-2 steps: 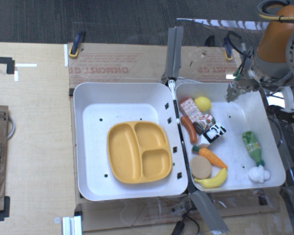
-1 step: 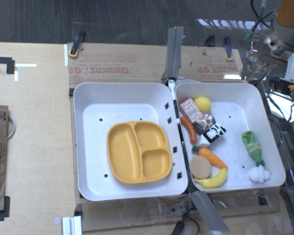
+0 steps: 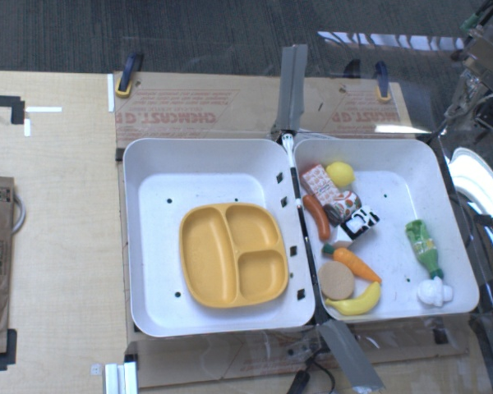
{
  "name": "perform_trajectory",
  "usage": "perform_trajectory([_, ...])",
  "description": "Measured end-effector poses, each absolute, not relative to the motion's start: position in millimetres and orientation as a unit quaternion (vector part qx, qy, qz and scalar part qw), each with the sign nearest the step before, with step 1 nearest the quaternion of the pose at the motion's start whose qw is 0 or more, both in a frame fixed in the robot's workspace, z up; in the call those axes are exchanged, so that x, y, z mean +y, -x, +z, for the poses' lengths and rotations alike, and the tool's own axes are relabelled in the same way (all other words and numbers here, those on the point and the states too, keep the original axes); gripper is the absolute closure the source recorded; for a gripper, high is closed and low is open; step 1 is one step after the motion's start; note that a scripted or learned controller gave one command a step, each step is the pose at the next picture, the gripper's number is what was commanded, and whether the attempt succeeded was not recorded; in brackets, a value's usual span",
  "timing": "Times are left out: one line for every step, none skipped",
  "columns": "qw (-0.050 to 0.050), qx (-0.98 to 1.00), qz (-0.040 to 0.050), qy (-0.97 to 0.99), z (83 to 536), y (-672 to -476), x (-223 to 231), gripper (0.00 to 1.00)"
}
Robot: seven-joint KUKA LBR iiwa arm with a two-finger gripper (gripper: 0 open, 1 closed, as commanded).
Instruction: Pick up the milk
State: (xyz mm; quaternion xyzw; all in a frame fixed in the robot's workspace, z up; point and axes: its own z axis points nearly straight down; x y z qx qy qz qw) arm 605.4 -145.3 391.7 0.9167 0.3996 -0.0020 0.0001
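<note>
The milk (image 3: 361, 221) lies in the right bin (image 3: 444, 189), between a sausage (image 3: 315, 215) and a green bottle (image 3: 424, 248). Hardware at the far right edge is possibly the gripper (image 3: 480, 46), well apart from the milk; whether it is apart or together cannot be told.

Cardboard sheet (image 3: 230, 105) behind bins: "CHEMCAT" printed twice, upside down.

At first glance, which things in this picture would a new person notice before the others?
The yellow divided plate stands out most, lying alone in the left bin. Next comes the cluster of toy food in the right bin: the black-and-white milk carton near the divider, with a carrot and a banana below it.
</note>
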Motion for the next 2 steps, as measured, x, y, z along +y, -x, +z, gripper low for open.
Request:
perform_trajectory([0.000, 0.149, -0.0034, -0.989, 356, -535.1, -167, 1.00])
perform_trajectory([0.001, 0.162, -0.0018, -0.987, 441, -486.2, -121, 1.00])
